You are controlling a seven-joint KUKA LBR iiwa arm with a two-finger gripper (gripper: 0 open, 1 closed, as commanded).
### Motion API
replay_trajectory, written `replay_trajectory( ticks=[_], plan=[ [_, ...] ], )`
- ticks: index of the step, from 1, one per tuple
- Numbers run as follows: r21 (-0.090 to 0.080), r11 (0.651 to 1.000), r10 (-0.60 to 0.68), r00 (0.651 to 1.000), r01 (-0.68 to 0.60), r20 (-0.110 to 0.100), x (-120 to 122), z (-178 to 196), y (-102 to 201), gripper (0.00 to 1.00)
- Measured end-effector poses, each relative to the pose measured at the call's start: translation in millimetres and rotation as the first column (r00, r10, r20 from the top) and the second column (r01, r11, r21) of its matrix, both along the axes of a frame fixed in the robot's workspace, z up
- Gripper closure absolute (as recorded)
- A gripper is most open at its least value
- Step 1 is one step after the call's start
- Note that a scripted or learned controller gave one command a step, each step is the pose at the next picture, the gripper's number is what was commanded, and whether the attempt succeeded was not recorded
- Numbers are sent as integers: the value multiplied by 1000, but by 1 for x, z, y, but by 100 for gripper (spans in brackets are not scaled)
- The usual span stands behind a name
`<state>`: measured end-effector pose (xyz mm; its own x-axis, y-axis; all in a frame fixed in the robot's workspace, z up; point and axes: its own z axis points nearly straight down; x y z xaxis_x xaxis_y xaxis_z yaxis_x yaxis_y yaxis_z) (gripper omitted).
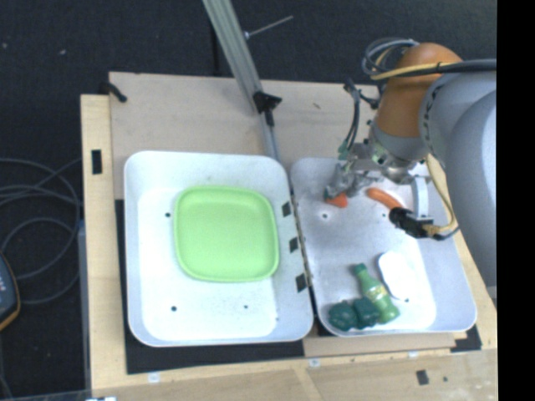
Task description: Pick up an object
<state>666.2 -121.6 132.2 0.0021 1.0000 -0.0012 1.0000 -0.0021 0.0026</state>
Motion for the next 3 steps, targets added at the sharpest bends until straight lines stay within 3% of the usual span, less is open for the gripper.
replay_trajectory(
  ticks=[2, 3],
  plan=[
    [1, 1000, 2, 1000, -2, 3, 4, 97, 2, 100],
    [2, 1000, 5, 1000, -5, -2, 8, 92, 51, 100]
  ],
)
